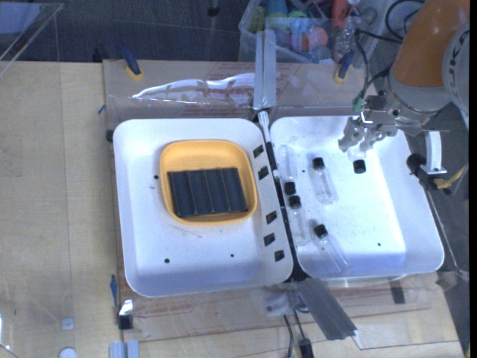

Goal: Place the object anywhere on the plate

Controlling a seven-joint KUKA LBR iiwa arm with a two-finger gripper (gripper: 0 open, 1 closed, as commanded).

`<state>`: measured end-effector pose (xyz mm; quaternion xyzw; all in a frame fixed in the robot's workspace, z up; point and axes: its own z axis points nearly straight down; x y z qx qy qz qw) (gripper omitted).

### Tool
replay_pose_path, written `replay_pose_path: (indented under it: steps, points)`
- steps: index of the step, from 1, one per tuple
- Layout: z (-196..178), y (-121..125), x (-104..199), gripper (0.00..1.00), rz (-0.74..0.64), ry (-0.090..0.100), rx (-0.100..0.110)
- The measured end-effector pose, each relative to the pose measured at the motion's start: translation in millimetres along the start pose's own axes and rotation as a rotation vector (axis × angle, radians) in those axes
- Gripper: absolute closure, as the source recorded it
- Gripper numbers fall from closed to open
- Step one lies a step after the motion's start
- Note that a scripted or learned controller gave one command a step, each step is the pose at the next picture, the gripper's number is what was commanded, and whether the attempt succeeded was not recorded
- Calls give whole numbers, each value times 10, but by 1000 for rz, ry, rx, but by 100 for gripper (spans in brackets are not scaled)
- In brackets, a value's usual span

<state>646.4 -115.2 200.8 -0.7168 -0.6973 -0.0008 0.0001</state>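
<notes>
A yellow plate (173,159) sits in the left bin (134,222). A dark grey ridged block (207,192) lies flat on the plate, covering most of its middle. My gripper (358,143) hangs over the far part of the right bin (387,230), well to the right of the plate. Its fingers (348,143) stand apart with white bin floor showing between them and nothing held. A small black piece (359,166) lies on the bin floor just below the gripper.
Several clear vials with black caps lie in the right bin: one (322,179) near the middle, one (329,243) toward the front, others along the divider (291,199). A box of colourful items (313,13) stands behind the bins.
</notes>
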Motion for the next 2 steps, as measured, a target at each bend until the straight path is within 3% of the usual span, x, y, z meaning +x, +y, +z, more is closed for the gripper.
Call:
replay_pose_path:
  steps: [1,2]
  points:
    - [168,48,177,100,-224,0,3]
    - [166,49,175,0,-224,0,3]
